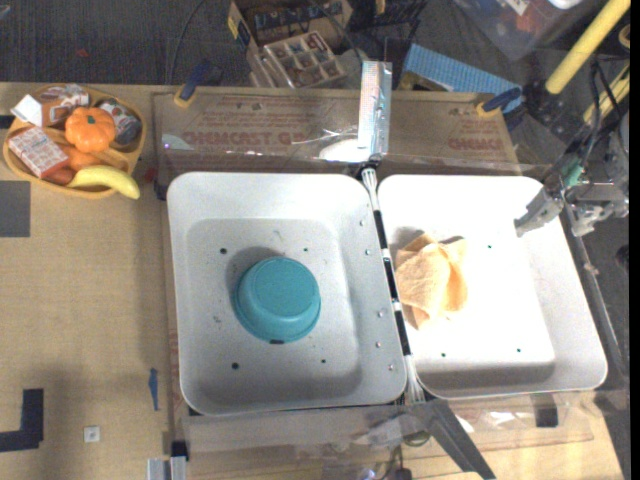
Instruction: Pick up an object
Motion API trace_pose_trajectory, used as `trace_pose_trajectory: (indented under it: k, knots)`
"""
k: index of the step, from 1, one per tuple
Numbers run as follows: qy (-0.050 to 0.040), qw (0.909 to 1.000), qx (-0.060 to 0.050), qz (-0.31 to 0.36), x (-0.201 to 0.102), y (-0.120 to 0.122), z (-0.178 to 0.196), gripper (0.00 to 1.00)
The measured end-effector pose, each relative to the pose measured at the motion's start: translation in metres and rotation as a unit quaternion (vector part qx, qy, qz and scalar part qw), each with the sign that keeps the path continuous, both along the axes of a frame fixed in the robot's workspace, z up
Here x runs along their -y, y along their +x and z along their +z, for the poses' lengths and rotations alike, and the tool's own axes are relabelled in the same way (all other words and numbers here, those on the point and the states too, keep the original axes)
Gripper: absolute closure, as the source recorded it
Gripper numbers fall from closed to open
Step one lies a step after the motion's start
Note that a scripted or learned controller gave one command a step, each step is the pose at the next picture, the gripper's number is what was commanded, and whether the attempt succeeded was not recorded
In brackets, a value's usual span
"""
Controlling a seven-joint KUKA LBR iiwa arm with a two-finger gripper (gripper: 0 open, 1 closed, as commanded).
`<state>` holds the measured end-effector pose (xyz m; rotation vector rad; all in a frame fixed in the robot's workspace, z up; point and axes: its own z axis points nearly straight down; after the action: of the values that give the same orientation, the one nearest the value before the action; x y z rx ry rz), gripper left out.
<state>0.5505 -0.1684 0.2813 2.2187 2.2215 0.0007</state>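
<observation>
White plastic makes up the two shallow bins I look down on, side by side on the table (pixel 80 318). The left bin (pixel 200 208) holds a teal bowl (pixel 278 299) lying upside down near its middle, with bare floor all around it. The right bin (pixel 520 318) holds a crumpled orange cloth (pixel 432 280) close to its left wall, just beside the divide between the bins; the rest of that bin's floor is open, especially to the right and near side. My arm reaches in from the right, and its claw (pixel 532 218) sits over the far right corner of the right bin, well apart from the cloth. I cannot tell whether the claw is released or clenched. At the far left of the table sits a basket of toy food (pixel 70 148), including a banana and a pumpkin, well away from both bins.
</observation>
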Motion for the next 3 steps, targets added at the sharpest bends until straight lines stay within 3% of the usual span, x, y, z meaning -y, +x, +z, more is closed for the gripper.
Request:
trace_pose_trajectory:
  k: [1,2,3]
  knots:
    - [0.0006,0.9991,-0.001,-0.043,-0.054,0.032,-0.106,0.0]
    - [0.0003,0.999,0.001,-0.046,-0.052,0.032,-0.096,1.0]
    - [0.001,0.9952,-0.001,-0.098,-0.07,0.024,-0.091,1.0]
